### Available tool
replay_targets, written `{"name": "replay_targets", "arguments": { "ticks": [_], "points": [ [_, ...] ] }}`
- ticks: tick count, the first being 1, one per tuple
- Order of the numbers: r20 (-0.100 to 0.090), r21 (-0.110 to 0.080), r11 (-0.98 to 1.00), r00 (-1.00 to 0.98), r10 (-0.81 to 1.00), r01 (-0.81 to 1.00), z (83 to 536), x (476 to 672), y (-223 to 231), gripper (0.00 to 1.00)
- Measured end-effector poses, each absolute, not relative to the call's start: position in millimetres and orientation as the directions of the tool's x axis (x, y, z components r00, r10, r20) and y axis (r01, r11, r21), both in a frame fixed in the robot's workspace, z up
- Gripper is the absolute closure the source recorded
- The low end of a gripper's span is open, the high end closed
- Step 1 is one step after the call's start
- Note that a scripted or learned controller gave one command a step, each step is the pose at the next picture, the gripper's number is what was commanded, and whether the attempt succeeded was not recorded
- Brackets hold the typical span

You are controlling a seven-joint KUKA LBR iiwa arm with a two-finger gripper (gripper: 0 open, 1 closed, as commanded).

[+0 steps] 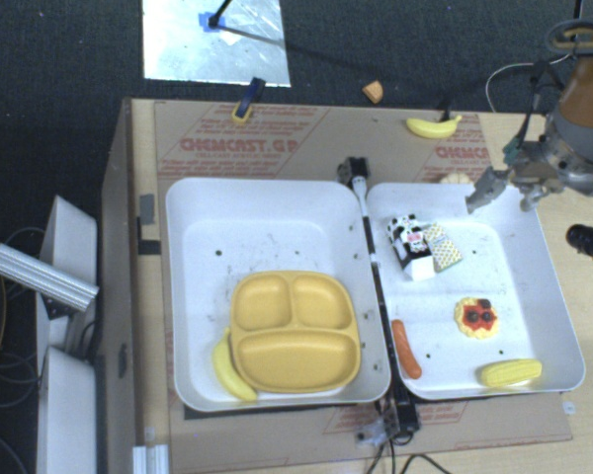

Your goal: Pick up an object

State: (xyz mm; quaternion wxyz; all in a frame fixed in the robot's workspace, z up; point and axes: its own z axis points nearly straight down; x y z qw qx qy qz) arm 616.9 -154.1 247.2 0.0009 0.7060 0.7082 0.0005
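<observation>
A brown board (277, 136) is laid on a dark floor (49, 67), and two white bins are set on it side by side. A shiny sheet (217, 28) is seen on the floor behind the board. The right bin (553, 294) is used here as the landmark. The gripper (507, 190) is held just above its back rim, spread wide with nothing between its fingers. Inside this bin, four things are counted: a cow-print box (415, 245) near the back left, closest to the gripper, a small pizza toy (476, 317) in the middle, a corn cob (510, 371) at the front, and a sausage (406, 349) by the left wall. In the left bin (193, 215), one yellow tray (295, 329) and one banana (229, 371) are found. One more yellow banana (433, 124) is left on the board behind the right bin.
</observation>
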Motion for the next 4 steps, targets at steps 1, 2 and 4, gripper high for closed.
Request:
{"name": "replay_targets", "arguments": {
  "ticks": [1,2,4],
  "points": [
    [0.001,-0.001,0.005,-0.005,1.0,1.0,161,645.4,-110,0.0],
    [-0.001,0.004,0.002,-0.002,1.0,1.0,100,652.2,-89,0.0],
    [-0.002,0.005,0.001,-0.001,1.0,1.0,141,626.5,-174,0.0]
  ]
}}
